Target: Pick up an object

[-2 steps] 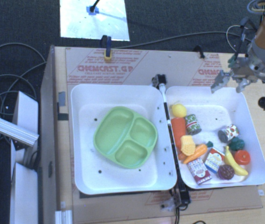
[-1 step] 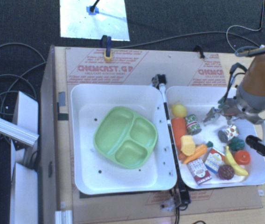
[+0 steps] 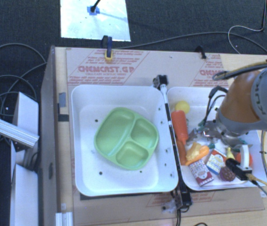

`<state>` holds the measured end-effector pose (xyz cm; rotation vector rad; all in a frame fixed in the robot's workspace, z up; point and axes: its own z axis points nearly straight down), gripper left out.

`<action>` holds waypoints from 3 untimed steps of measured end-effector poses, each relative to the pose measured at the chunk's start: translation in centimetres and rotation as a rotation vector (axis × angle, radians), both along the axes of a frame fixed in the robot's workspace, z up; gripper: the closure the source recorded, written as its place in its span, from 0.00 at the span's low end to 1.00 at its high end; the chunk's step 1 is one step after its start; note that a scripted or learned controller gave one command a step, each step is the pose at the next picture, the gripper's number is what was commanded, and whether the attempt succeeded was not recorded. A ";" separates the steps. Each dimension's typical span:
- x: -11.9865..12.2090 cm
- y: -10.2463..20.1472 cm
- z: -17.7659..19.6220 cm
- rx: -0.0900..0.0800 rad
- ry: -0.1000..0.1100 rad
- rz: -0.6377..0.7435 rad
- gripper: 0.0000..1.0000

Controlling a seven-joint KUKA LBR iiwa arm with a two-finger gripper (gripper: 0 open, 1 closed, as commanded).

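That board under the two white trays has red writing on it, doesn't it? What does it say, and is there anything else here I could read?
"CHEMCAST GP": red print on the brown board, behind the left bin; the letters are soft.
The same red mark repeats near the board's right end, partly hidden by the arm; not readable.
The smaller red lines around it: too small to read.
The small red and white packets in the right bin: print too blurred to read.

Bright, even light from above — the white bins (image 3: 119, 98) nearly wash out, and the pale sheet (image 3: 94, 13) on the dark floor glares. Shadows stay soft and short. The arm (image 3: 251, 102) looks slightly blurred — detail is coarse throughout.
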<state>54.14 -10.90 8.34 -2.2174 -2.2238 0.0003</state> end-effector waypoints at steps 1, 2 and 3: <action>4.7 2.7 0.0 0.000 0.000 0.001 0.00; 10.5 0.2 -0.4 0.006 0.041 -0.008 0.00; 11.4 1.2 -0.5 0.002 0.066 -0.014 0.00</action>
